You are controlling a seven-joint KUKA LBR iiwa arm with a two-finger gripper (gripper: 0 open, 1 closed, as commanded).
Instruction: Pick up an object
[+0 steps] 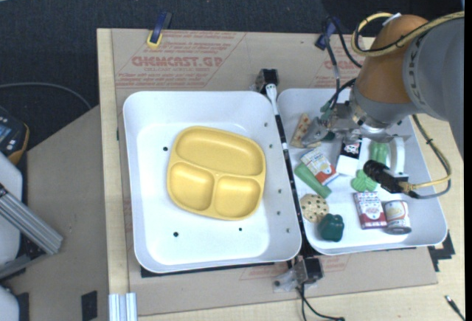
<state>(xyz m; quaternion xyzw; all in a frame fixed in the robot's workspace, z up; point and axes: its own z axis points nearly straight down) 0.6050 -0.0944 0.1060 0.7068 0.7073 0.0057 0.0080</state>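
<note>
Hovering over the right bin's (435,227) far side, gripper (335,124) near the small carton (317,163). Can't tell finger state. Carton looks light, stiff, crushable: pinch its long flat sides. Can (397,216) is heavier, slippery.

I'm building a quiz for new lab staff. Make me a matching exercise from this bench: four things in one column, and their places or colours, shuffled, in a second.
Things:
1. divided plate
2. toy pepper
3. cookie
4. small can

Descriptions:
A. tan with dark spots, beside the divider between the bins
B. yellow, lying in the left bin
C. near the right bin's front right corner
D. dark green, at the right bin's front edge

Pairs: 1-B, 2-D, 3-A, 4-C
</note>
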